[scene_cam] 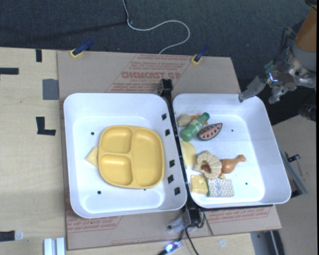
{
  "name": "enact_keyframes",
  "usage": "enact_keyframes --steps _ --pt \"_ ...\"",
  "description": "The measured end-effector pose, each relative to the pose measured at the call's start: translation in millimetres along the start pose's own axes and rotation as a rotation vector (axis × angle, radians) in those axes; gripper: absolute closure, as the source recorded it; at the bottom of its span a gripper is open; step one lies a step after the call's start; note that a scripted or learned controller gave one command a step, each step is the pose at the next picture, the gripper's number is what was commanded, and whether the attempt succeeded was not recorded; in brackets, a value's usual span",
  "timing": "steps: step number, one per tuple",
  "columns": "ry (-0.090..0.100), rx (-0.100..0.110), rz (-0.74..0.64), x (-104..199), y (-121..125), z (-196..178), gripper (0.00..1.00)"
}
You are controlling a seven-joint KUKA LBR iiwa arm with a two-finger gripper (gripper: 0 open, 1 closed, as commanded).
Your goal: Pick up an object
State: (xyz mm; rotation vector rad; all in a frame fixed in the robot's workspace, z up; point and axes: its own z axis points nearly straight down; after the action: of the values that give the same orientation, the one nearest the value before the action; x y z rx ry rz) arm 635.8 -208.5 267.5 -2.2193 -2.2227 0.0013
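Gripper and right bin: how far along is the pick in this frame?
Done: nothing looks picked yet. The green bottle, watermelon slice and drumstick all lie in the right bin. In hand: the gripper sits above that bin's upper right corner, with no object at it. Left: descend onto an item, grasp and lift it.

Two white bins (77,142) sit side by side. The left one holds one yellow divided plate (132,156) with one pale yellow wedge (91,155) at its edge. The right one holds one green bottle (193,126), one watermelon slice (210,131), one chicken drumstick (233,163), one checked packet (220,187) and two yellow cheese pieces (187,154).
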Motion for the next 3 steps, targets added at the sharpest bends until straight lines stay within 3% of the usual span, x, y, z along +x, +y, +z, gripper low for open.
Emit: enact_keyframes --steps 2,3 --pt "0.0 0.005 -0.002 4 1 90 0.0" --pt "0.001 0.006 -0.001 12 -1 153 0.0"
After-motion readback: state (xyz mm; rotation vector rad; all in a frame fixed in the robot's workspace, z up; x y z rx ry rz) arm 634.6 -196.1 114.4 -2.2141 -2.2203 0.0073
